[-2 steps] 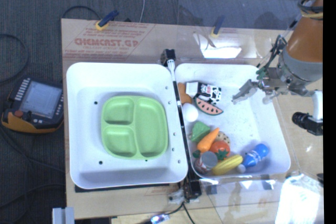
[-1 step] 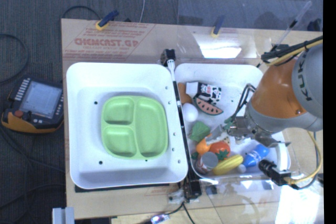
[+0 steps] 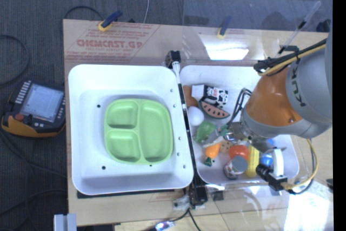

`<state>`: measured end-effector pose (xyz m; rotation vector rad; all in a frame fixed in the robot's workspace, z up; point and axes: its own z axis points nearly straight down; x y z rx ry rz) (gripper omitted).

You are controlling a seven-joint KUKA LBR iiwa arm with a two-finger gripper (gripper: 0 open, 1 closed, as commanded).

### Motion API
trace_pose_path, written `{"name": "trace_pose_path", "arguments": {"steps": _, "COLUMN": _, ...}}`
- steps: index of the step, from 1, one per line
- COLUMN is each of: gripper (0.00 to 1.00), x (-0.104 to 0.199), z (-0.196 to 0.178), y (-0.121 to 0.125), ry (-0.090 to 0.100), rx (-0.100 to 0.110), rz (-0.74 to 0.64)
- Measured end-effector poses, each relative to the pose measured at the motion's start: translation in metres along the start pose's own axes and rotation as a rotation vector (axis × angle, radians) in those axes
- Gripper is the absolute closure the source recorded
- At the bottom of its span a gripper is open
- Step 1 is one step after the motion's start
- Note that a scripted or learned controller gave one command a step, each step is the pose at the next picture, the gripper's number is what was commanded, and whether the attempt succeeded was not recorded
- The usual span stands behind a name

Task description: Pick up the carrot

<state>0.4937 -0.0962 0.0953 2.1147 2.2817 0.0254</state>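
The carrot, small and orange, lies in the right bin near its left wall, just below a green leafy piece. My gripper comes down under the arm's orange band and sits right of the carrot, close to its upper end among the clutter. Whether it touches the carrot is hidden by the wrist.
The left bin holds a green divided plate. Around the carrot lie a white egg, a watermelon slice, a black-and-white carton, a red can, a yellow piece and a blue item.
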Motion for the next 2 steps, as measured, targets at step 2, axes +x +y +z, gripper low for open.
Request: {"name": "trace_pose_path", "arguments": {"steps": 2, "gripper": 1.0, "x": 0.058, "z": -0.088, "y": 0.043, "ry": 0.005, "rx": 0.036, "rz": 0.302}}
